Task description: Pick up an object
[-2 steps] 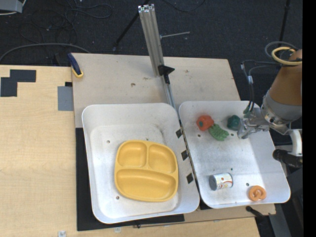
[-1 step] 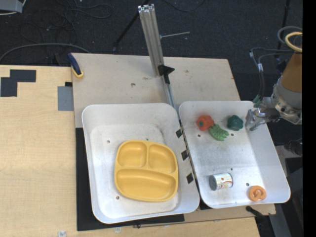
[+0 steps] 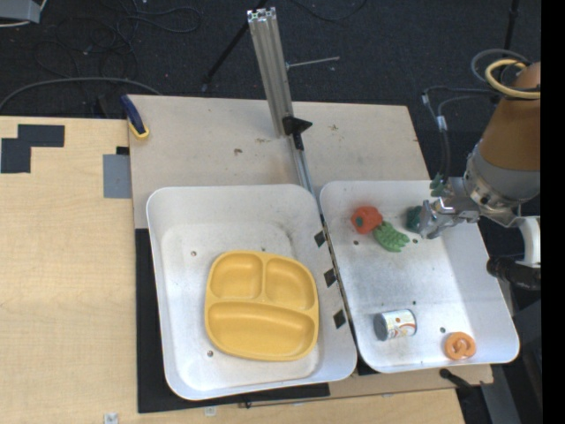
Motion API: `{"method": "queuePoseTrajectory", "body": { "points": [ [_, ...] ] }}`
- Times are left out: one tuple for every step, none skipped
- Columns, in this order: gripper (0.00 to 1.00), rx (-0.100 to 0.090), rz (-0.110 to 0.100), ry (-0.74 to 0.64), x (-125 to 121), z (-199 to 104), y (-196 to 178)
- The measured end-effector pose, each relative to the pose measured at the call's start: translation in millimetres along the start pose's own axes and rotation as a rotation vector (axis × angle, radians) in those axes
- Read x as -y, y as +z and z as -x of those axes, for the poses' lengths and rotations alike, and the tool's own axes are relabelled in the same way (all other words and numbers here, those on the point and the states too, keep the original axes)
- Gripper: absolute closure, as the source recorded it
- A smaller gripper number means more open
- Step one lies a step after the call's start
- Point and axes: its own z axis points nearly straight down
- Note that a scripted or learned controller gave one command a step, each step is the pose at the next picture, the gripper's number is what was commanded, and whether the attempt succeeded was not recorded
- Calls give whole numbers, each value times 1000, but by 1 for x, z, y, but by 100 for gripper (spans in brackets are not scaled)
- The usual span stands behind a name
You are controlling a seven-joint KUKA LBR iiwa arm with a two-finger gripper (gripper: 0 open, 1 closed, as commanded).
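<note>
So the gripper (image 3: 427, 220) is low over the right bin (image 3: 494, 325), can't tell its state. Just left of it sits a green toy (image 3: 389, 236) touching a red-orange one (image 3: 366, 218); small can (image 3: 395, 325) well below.

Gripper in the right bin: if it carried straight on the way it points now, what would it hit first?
The gripper points toward the view's left, low over the right bin. First in line looks like the green toy, with the red-orange toy just beyond. Depth from this slanted view is uncertain.
</note>
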Motion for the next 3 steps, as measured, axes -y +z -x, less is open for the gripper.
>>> {"method": "queuePoseTrajectory", "body": {
  "points": [
    [100,0,-3,1,7,-53,11],
    [100,0,-2,-1,7,-101,6],
    [100,1,-3,0,19,-150,15]
  ]
}}
